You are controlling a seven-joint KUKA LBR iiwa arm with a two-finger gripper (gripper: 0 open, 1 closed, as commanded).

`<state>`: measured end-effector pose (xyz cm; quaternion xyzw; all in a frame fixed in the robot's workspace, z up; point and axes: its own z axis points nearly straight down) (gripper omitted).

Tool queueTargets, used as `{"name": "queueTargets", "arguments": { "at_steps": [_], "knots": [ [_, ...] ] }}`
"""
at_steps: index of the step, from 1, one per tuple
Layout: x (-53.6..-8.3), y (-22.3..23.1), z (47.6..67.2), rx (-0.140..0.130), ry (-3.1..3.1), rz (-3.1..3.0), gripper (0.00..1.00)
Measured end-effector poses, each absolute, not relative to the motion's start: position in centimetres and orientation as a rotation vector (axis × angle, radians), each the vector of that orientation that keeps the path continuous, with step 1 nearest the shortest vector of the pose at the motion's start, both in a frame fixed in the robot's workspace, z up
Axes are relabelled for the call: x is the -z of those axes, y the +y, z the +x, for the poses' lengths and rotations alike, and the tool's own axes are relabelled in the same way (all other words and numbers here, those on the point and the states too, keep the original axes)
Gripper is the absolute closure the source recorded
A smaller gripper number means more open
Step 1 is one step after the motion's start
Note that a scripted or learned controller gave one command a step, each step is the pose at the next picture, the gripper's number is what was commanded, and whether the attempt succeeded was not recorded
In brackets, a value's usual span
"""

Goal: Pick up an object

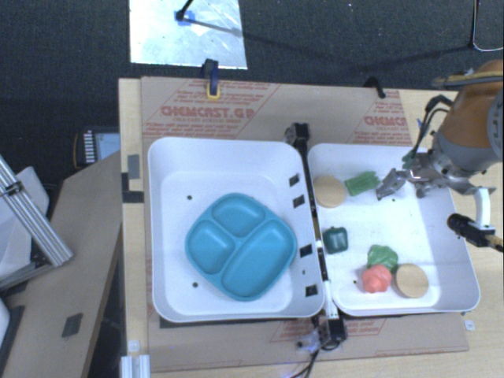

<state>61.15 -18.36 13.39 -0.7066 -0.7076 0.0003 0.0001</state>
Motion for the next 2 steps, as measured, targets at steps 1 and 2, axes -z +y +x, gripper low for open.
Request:
{"name": "queueTargets", "arguments": {
  "at_steps": [1,2],
  "knots": [
    [-8.2,-18.3,61.1,-0.002,-2.223,-2.218,0.0],
    [-9.6,-18.3,61.4,0.004,-2.227,-2.223,1.0]
  ]
}}
